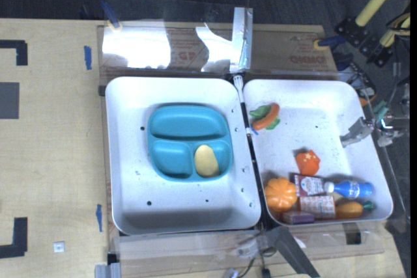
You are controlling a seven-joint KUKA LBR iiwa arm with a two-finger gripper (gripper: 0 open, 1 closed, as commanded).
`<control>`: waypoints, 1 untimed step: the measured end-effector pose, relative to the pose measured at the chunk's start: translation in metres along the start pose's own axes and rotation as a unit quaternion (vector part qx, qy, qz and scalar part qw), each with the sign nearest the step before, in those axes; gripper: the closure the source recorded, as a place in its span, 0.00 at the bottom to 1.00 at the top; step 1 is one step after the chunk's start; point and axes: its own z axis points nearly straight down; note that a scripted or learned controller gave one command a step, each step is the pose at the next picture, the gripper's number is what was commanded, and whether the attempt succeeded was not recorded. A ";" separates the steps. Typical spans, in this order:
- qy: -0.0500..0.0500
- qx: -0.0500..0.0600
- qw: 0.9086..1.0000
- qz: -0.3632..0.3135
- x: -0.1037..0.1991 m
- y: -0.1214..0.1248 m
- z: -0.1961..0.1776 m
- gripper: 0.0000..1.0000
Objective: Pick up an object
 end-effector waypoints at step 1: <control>-0.001 -0.002 1.000 -0.006 -0.050 0.024 -0.028 0.00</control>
